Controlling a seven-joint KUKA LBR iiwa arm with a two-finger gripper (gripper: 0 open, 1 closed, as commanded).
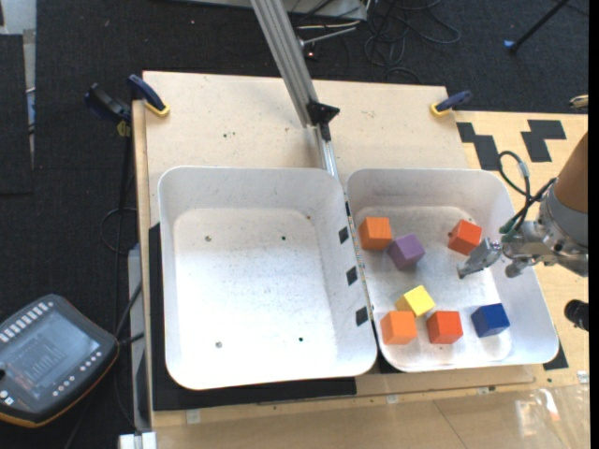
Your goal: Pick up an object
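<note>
Metal two-finger gripper point(473, 265) is observed low over the right-hand shallow white bin point(524, 215), near its right wall, carried on the grey arm point(566, 218) entering from the right. Whether its fingers are parted or closed cannot be told; nothing is seen held between them.

Six small cubes are recorded on the floor of the right-hand bin. An orange-red cube point(464, 237) is located just beside the gripper, up and to its left. An orange cube point(376, 233) is noted near the bin's left wall, with a purple cube point(407, 252) close beside it, lower right. A yellow cube point(417, 300) is seen near the middle, just above a second orange cube point(399, 326). A red-orange cube point(445, 326) is placed beside that, and a blue cube point(489, 320) lies further right, below the gripper.

The left-hand shallow white bin point(187, 241) is noted alongside.
</note>
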